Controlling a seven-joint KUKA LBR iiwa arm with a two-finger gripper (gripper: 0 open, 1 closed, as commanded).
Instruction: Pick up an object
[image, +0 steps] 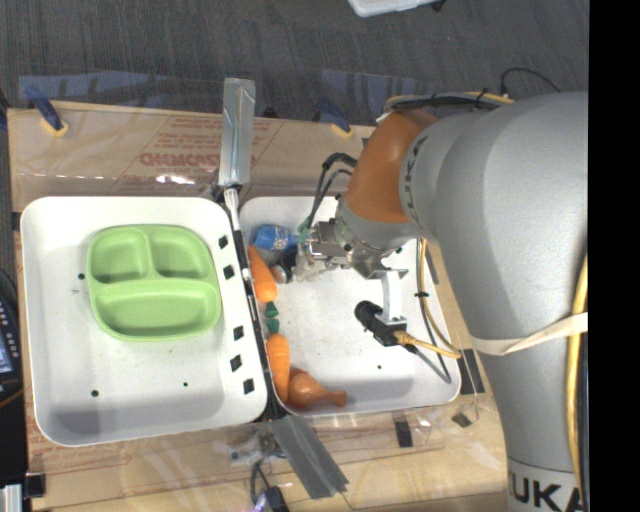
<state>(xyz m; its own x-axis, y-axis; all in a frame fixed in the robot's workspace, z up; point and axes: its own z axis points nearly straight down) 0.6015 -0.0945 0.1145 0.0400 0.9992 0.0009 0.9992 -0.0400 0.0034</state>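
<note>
My gripper (300, 255) reaches into the upper left part of the right bin (340, 375), under the orange-banded wrist. A small blue object (268, 238) lies just left of it, near the bin's back left corner. An orange carrot (263, 278) rests along the left wall just below and left of the gripper. A second carrot (279, 362) lies further down that wall, and an orange-brown piece (314, 392) sits in the front left corner. The wrist hides the fingertips.
The left bin (60, 380) holds a green divided plate (153, 280). A black divider with clips (243, 330) runs between the bins. A black cable connector (380, 322) hangs over the right bin's middle. The large grey arm (510, 230) covers the right side.
</note>
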